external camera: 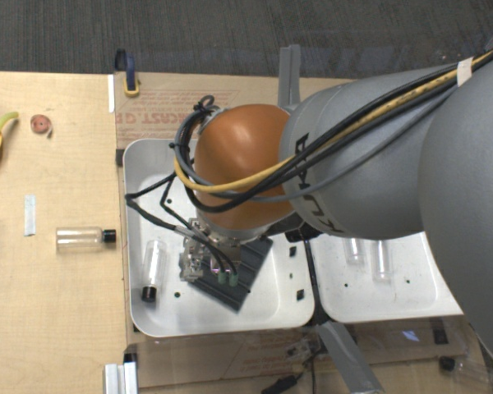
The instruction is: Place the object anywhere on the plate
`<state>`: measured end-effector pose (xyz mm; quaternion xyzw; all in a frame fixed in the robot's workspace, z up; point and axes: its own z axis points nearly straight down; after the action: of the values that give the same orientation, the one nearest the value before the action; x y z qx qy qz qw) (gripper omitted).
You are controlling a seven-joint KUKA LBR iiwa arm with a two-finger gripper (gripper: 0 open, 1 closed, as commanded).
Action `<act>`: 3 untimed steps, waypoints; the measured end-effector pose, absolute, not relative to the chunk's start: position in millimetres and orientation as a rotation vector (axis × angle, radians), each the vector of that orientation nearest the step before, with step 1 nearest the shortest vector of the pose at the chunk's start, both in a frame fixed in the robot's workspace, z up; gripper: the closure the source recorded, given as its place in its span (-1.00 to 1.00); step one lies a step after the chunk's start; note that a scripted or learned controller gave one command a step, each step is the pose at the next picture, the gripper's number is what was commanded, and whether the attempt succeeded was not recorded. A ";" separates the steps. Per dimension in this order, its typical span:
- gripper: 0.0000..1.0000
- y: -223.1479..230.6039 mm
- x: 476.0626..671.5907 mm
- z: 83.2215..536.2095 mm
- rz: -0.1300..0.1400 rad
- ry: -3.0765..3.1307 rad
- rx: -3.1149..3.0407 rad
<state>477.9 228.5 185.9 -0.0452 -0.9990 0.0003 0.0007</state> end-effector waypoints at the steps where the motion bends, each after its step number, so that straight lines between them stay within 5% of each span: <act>1: 1.00 158.9 500.1 321.7 0.000 -3.144 -0.084; 2: 1.00 228.7 477.7 209.5 0.001 -3.133 -0.219; 3: 1.00 134.6 511.8 195.3 0.000 -3.125 0.316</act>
<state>511.8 134.6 195.3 0.1006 -0.9949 -0.0001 0.0004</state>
